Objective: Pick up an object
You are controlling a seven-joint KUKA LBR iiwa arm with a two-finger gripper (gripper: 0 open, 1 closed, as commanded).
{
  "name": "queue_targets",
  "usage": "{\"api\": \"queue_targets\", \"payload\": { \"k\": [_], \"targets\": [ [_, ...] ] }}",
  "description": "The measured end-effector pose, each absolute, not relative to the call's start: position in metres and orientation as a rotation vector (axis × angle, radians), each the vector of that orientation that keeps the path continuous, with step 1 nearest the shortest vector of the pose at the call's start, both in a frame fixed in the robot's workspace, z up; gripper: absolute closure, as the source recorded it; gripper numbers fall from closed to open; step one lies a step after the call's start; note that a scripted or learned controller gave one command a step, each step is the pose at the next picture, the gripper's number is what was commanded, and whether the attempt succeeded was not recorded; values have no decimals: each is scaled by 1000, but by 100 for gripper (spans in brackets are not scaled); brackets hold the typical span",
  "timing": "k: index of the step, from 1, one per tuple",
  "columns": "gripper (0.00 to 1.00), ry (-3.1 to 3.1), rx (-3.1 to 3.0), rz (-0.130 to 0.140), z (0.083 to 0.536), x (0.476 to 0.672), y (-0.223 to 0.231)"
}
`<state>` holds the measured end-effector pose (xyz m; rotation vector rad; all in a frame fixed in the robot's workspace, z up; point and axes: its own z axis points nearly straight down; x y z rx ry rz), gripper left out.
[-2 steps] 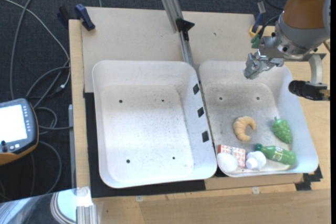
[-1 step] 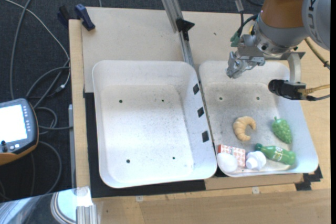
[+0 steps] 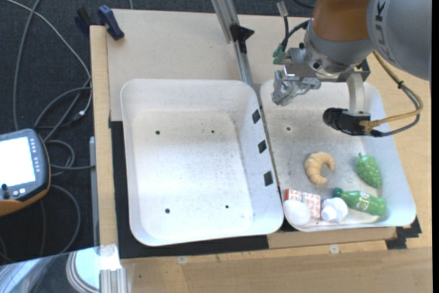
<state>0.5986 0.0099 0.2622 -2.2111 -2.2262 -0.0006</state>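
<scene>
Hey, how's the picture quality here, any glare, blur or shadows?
Camera view: even, soft lighting; the white bins look bright but keep their speckles; the croissant and green bottle are sharp; the gripper is slightly soft; shadows are faint.

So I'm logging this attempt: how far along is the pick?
Nothing looks picked yet. The claw hangs over the far end of the right bin, with nothing visible between its fingers. The croissant, green grapes, green bottle and red-and-white packet all lie at the near end. Reaching, gripping and lifting remain.
</scene>
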Motion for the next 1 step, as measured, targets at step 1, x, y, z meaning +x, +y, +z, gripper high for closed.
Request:
{"api": "queue_targets", "payload": {
  "k": [1],
  "targets": [
    [100, -2224, -2210, 3, 237, 595, 66]
  ]
}}
